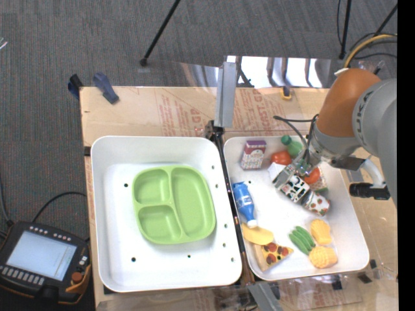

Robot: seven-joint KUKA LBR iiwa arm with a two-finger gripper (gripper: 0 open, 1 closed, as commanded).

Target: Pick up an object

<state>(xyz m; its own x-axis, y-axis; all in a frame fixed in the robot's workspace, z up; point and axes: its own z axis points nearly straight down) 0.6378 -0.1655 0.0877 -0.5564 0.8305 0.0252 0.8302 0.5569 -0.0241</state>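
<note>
We see the arm (353,118) reaching in from the right over the right bin (360,229), its gripper (293,172) low among the toys near the bin's far side. We cannot tell how the tool is set, since the wrist and the clutter hide it.

Just under the gripper lies a black-and-white carton (296,188), tilted, touching a spotted can (317,203) on its right. A red toy (282,157) and a green one (293,146) sit just beside the gripper, toward the far wall. A small box (253,154) stands near the far left corner. A blue bottle (244,201) lies along the left wall, with a banana (257,235) and a pizza slice (275,253) nearer us. Green beans (301,238) and two yellow pieces (322,243) lie near the front right.

The left bin (104,238) holds a green divided plate (174,203).
</note>
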